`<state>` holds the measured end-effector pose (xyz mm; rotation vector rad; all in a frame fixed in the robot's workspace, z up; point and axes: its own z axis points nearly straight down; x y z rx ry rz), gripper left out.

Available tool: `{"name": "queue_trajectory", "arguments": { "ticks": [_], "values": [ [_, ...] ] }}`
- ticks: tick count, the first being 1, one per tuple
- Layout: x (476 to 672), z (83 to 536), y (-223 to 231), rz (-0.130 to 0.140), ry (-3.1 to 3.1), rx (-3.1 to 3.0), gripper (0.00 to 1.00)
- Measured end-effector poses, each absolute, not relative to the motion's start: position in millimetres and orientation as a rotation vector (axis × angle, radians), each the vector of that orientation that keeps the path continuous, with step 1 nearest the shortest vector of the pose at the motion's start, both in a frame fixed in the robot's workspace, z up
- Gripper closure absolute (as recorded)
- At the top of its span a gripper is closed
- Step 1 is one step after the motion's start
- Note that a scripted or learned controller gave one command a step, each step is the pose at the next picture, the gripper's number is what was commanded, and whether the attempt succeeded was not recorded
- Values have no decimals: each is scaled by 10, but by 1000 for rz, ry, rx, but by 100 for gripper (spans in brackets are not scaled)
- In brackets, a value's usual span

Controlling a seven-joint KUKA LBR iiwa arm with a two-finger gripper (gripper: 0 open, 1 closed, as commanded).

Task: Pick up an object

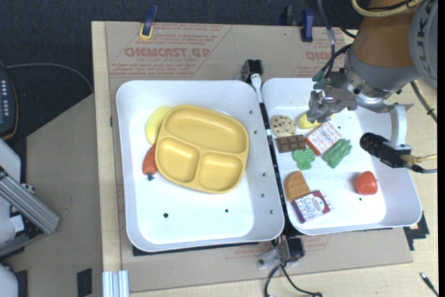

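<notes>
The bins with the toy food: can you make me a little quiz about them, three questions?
1. True or false: the yellow tray lies in the left bin.
2. Which is nearest the gripper? A: tomato; B: red-and-white packet; C: carrot.
3. What round, speckled thing lies beside the chocolate bar?

Key: 1 true. 2 B. 3 the cookie.
</notes>
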<state>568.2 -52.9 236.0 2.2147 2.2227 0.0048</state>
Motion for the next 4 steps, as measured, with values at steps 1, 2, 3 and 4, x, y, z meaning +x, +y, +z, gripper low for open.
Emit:
{"name": "queue_trajectory", "arguments": {
  "ticks": [1, 2, 3, 4],
  "values": [
    [5991, 2143, -174, 3, 2223, 2216, 100],
    [5941, 2212, -96, 3, 2221, 2218, 100],
    [5909, 2259, -216, 2, 2218, 2221, 100],
    [6031, 2179, -98, 2, 2221, 2218, 100]
  ]
}}
